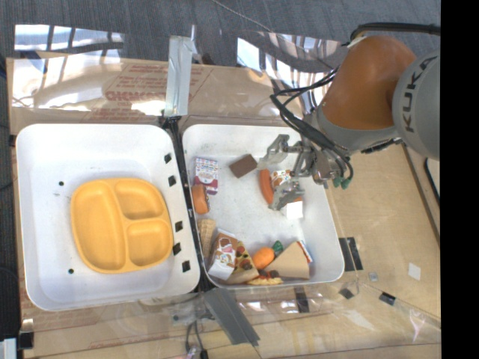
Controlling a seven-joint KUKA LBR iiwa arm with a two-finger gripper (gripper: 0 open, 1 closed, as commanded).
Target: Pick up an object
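Single fixed overhead view, slanted down on both white bins.

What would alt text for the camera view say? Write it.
A grey and orange robot arm reaches from the right, its gripper low over the right bin of toy food, beside an orange sausage. The left bin holds a yellow divided tray.

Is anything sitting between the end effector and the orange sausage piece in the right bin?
Nothing visible. The end effector hangs over the right bin, right beside the sausage. The brown block lies up-left of the sausage and the white cube below the end effector, both off the path.
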